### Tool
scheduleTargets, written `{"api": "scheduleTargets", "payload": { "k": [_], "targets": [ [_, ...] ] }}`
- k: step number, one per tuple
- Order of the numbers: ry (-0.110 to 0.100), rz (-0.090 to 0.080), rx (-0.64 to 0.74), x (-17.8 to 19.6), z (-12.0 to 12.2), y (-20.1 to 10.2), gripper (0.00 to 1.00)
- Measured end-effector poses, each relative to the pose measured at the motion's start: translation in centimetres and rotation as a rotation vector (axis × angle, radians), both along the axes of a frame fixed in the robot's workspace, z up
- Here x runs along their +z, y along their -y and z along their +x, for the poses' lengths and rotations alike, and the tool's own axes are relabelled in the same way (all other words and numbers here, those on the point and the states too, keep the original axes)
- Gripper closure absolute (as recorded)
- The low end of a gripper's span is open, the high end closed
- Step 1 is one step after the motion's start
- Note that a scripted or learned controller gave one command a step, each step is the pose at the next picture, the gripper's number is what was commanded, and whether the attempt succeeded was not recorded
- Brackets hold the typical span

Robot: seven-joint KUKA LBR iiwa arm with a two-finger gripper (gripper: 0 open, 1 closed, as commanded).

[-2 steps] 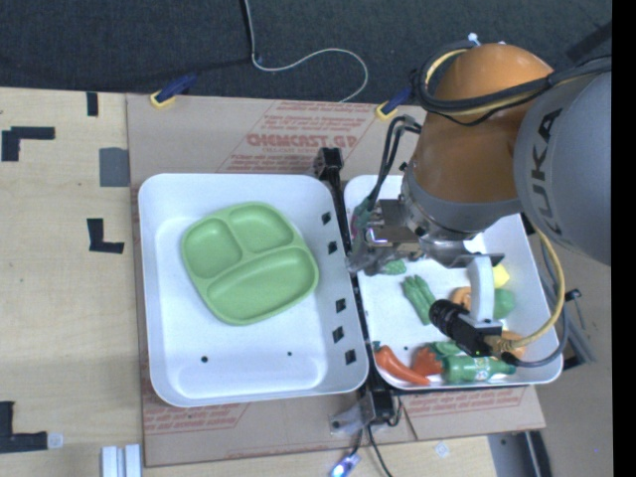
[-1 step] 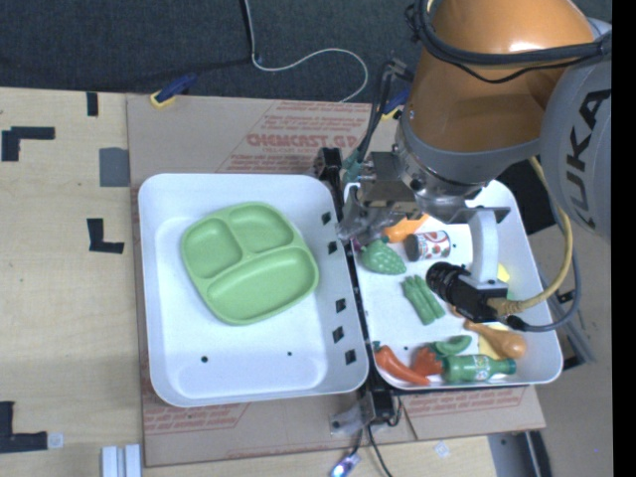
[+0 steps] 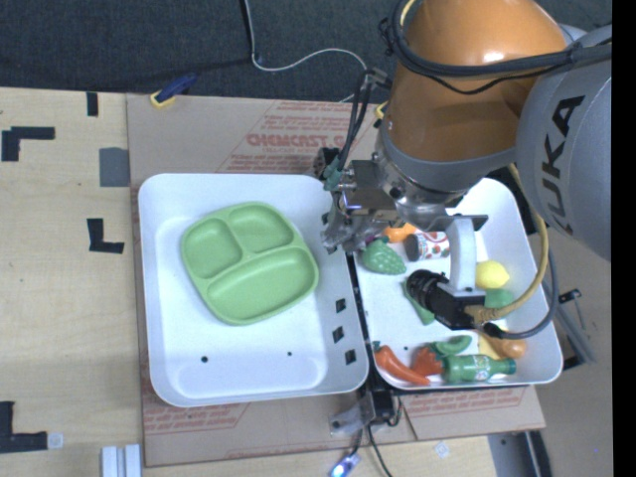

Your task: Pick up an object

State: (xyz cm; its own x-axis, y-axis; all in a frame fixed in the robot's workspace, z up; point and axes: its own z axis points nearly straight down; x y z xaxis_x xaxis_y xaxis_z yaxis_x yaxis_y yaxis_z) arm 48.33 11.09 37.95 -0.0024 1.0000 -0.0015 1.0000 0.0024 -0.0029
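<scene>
The green toy point(image 3: 382, 257) at the far left of the right bin point(image 3: 527, 229) lies just under the tool point(image 3: 370, 229), so the reach step seems in hand, the next move calls for a closing and a lift, and I cannot tell how the tool stands.

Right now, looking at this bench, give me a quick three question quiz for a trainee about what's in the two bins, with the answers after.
1. True or false: the green divided plate lies in the left bin.
2. Which thing sits closest to the right bin's near rim? A) green bottle B) yellow lemon C) green strawberry-shaped toy
3. Fill in: the arm's big dome above the right bin is coloured ____.

Key: 1 true. 2 A. 3 orange.
</scene>
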Motion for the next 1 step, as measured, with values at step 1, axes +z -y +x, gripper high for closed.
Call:
{"api": "scheduleTargets", "payload": {
  "k": [1],
  "targets": [
    [0.005, 0.002, 0.000, 4.93, 0.04, 0.48, 1.00]
  ]
}}
